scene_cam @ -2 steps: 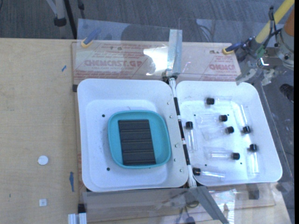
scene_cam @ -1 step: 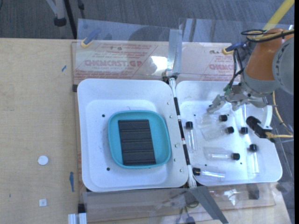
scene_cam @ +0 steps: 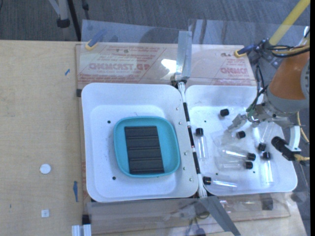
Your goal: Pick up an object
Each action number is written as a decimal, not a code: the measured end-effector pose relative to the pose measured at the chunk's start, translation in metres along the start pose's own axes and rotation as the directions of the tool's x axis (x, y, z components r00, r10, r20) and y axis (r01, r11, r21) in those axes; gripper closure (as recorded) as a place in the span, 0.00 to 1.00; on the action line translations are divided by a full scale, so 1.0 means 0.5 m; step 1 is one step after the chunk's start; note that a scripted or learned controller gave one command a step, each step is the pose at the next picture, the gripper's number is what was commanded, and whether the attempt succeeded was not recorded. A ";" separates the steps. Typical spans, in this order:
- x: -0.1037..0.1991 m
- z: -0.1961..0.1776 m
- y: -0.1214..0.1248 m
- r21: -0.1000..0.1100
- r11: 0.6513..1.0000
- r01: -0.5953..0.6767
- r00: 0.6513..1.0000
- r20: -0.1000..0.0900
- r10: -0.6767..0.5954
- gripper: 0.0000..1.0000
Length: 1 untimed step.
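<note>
Several clear vials with black caps lie scattered in the right white bin (scene_cam: pixel 285 183). One vial (scene_cam: pixel 201 145) lies along the bin's left wall, another vial (scene_cam: pixel 220 183) sits near the front left corner, and two more vials (scene_cam: pixel 235 155) lie side by side in the middle. A loose black cap (scene_cam: pixel 224 112) rests toward the back. My gripper (scene_cam: pixel 240 123) hangs low over the bin's right half, below the arm's orange band (scene_cam: pixel 290 80), pointing left toward a small capped vial (scene_cam: pixel 241 134). Nothing is visibly held.
The left white bin (scene_cam: pixel 96 107) holds a teal tray (scene_cam: pixel 120 136) with a dark ribbed insert (scene_cam: pixel 143 149). A metal divider (scene_cam: pixel 184 53) and clear panels stand behind the bins. Cables and a yellow pole (scene_cam: pixel 290 16) hang at the back right. Wooden bench top (scene_cam: pixel 34 107) stretches left.
</note>
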<state>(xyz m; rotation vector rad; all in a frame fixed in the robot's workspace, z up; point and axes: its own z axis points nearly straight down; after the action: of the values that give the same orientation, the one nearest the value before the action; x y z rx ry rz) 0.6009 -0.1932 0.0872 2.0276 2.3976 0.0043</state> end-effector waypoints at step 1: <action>0.046 -0.001 -0.064 -0.002 1.000 0.016 1.000 0.001 -0.016 0.00</action>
<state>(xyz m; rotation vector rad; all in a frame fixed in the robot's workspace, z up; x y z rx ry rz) 0.5655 -0.1757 0.0876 2.0066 2.4125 0.0053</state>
